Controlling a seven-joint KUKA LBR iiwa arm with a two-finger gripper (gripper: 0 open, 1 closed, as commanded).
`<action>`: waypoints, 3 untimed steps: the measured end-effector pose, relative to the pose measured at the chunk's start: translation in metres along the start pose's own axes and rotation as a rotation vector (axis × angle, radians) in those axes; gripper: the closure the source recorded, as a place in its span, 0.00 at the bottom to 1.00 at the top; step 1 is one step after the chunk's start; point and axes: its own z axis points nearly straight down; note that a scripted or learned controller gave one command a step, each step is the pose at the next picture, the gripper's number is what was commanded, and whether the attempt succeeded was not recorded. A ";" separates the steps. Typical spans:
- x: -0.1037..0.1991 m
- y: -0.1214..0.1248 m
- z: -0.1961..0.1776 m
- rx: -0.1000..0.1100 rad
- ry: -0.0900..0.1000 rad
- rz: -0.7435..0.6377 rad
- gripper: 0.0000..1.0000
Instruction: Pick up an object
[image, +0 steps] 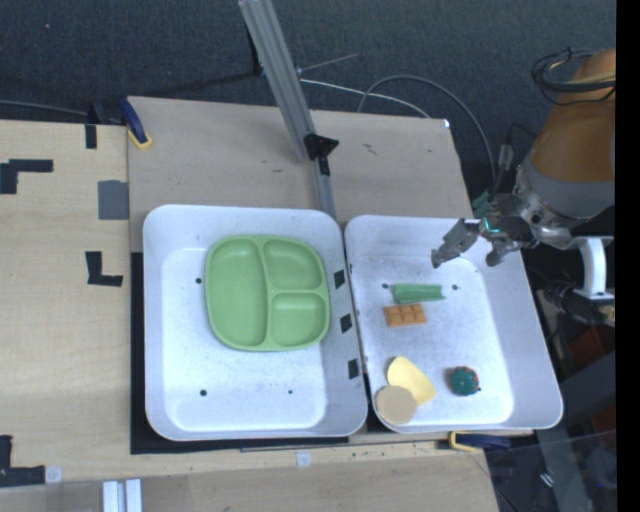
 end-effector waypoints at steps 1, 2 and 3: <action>0.000 0.000 0.000 0.000 0.000 0.000 0.00; -0.008 -0.003 0.060 0.006 0.000 0.002 0.00; 0.000 -0.004 0.107 0.005 0.000 0.001 0.00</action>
